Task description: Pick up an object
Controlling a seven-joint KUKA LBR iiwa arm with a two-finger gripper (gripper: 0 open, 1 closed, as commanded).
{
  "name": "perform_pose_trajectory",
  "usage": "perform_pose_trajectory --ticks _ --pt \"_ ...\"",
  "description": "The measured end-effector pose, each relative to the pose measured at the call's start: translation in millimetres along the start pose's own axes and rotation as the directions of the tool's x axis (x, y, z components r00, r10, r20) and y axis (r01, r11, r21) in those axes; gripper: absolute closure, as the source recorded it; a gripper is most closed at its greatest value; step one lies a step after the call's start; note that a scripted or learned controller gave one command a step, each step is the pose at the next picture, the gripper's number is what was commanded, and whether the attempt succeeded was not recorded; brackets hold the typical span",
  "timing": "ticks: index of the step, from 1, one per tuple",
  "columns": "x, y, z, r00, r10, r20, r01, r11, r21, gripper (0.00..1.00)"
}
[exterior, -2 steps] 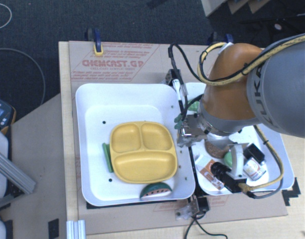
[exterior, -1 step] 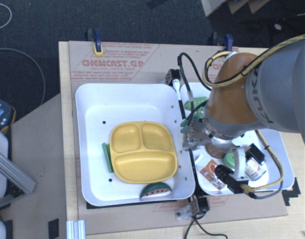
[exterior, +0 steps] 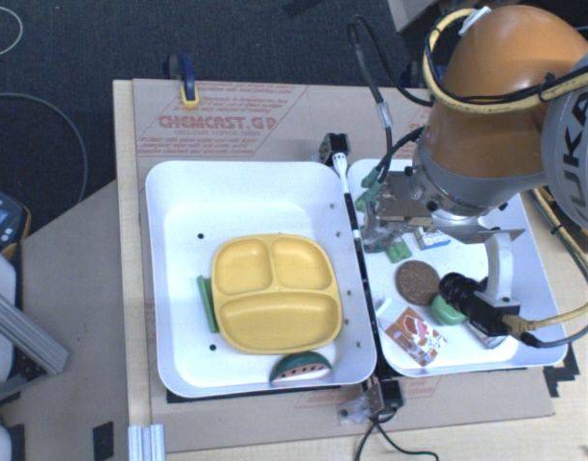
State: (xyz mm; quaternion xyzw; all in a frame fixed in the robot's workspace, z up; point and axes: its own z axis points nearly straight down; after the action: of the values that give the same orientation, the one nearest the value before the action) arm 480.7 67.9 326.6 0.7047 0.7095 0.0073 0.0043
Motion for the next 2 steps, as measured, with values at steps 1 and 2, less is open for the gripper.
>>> perform_pose_trajectory --ticks 1,2 --pt "55 2 -99 1.0 -0.001 0.0 0.001 1.0 0.003 1.0" --pt "-4 6 27 1.0 0.014 0.008 -0.014 1.0 0.028 1.0"
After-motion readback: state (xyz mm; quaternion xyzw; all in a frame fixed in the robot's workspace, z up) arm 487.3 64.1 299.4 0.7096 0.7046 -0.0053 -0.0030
